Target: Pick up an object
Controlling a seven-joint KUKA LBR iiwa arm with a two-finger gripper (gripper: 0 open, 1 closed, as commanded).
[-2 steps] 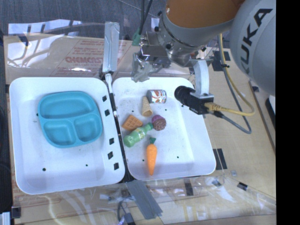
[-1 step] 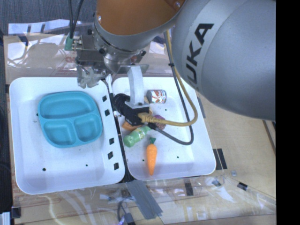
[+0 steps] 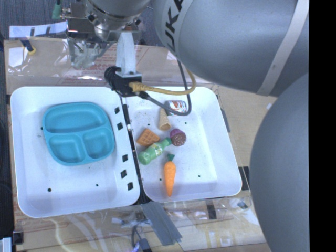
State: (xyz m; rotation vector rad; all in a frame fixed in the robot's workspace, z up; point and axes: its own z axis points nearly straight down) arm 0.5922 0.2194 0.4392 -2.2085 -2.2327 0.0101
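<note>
Gripper [image 3: 84, 54] hangs at 11 o'clock beyond the left bin [image 3: 26, 140], finger state impossible to tell; toy carrot [image 3: 169, 177] lies at 5 o'clock in right bin [image 3: 215, 156], below green bottle [image 3: 153, 152].

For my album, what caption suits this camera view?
Grey arm above two white bins: blue tray left, toy carrot right.

arm: reaches in from right, raised | hand [image 3: 83, 54]: top left, high

A blue tray [image 3: 79, 132] lies in 1 white bin [image 3: 26, 193]; the other white bin [image 3: 210, 167] holds an orange carrot [image 3: 169, 176] and a green bottle [image 3: 153, 152].
</note>
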